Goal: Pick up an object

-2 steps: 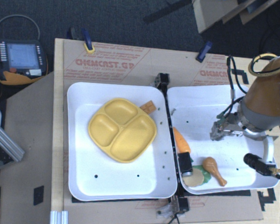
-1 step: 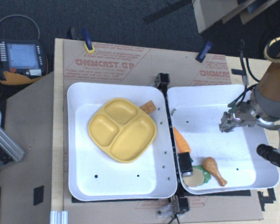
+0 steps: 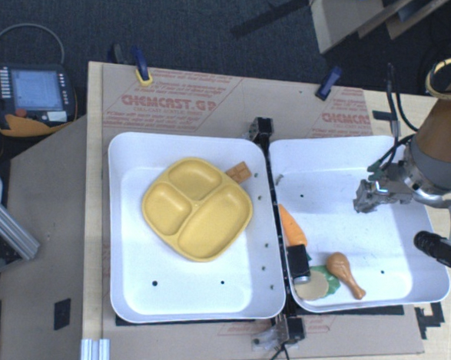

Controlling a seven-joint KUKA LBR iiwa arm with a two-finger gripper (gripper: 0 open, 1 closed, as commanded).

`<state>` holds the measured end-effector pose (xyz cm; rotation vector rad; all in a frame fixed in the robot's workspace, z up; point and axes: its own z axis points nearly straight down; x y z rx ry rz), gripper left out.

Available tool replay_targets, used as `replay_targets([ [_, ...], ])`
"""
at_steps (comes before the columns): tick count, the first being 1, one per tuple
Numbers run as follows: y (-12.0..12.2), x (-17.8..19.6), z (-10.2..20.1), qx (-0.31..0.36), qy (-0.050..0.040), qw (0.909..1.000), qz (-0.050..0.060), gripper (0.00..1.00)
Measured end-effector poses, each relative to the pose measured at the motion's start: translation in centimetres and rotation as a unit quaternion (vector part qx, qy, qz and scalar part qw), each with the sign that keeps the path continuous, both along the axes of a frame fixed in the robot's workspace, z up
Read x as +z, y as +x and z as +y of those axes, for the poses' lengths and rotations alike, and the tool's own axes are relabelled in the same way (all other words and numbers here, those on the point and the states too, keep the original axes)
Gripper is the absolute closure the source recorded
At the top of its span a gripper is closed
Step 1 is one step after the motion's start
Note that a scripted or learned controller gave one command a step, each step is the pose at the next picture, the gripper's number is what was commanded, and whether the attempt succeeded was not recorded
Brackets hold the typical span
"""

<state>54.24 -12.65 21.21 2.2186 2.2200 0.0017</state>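
In the right bin, a brown toy drumstick lies near the front edge. Beside it sit a pale green round piece and a small black block. An orange carrot-like piece rests against the bin's left wall. My gripper hangs over the bin's right half, behind and slightly right of the drumstick, and I see nothing held in it. In the left bin, a yellow divided plate partly covers a small brown block.
The bins stand side by side on a cardboard-covered bench, with a black clamp at the back between them. A teach pendant lies off the bench at the far left. White floor shows in the right bin's middle.
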Motion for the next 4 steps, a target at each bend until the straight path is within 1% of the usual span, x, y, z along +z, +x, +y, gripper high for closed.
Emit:
replay_targets([
  [1, 0.3, 0.4, 5.0, 0.003, 0.0018, 1.0000, 0.001, 1.00],
  [2, -0.4, 1.3, 9.7, 0.003, 0.0019, 1.0000, 0.002, 1.00],
  [3, -1.5, 2.3, 15.2, 0.003, 0.0021, 1.0000, 0.002, 1.00],
  [4, -1.4, 2.0, 20.8, 0.003, 0.0015, 1.0000, 0.001, 1.00],
])
